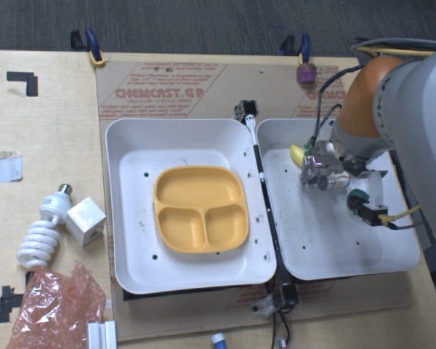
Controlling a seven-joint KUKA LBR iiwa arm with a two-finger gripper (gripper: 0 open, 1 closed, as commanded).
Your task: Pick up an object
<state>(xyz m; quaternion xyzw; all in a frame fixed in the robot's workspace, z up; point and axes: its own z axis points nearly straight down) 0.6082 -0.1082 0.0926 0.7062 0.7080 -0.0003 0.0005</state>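
Yellow object in the right bin

We see a small yellow object [297, 153] lying at the far left of the right bin [334, 257].

Two bins side by side on bench [43, 137]: left bin [123, 195] holds a divided tray [201, 209] at its centre; right bin [392, 249] has a small object [297, 153] near its rear-left corner, w/ gripper [316, 173] just beside it, arm [392, 100] over bin's rear-right. Outside left bin, toward bench's left edge: bulb [43, 227] beside a small box [86, 221]. Crumpled bag [54, 307] at bench's front-left corner.
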